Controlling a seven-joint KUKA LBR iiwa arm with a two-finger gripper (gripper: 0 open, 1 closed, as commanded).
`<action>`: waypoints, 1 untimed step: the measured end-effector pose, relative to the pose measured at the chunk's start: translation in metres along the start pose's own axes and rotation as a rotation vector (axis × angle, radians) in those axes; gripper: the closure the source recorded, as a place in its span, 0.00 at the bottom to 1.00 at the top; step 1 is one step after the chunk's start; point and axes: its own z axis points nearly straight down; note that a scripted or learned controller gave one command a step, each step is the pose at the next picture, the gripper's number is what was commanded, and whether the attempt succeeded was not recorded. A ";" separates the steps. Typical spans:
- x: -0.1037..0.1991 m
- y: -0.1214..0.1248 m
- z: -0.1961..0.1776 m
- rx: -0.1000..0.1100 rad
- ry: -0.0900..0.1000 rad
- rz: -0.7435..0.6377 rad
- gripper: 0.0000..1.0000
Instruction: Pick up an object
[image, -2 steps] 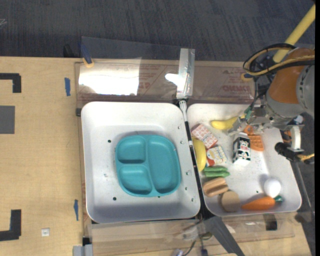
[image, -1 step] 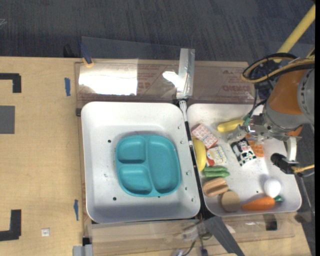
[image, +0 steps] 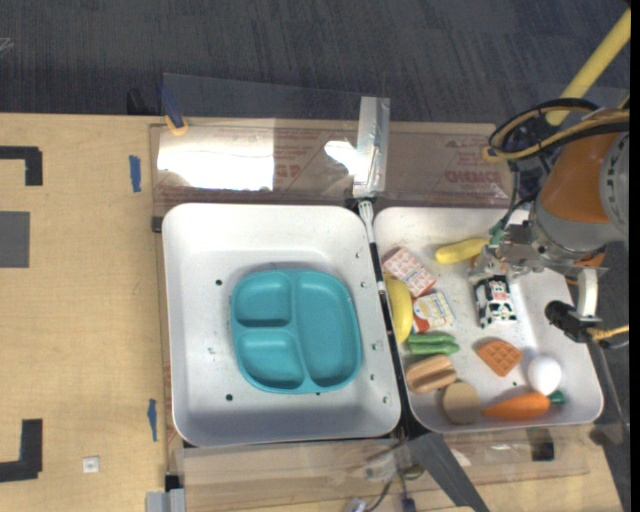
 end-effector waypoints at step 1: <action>0.079 0.061 -0.094 0.018 0.006 -0.016 1.00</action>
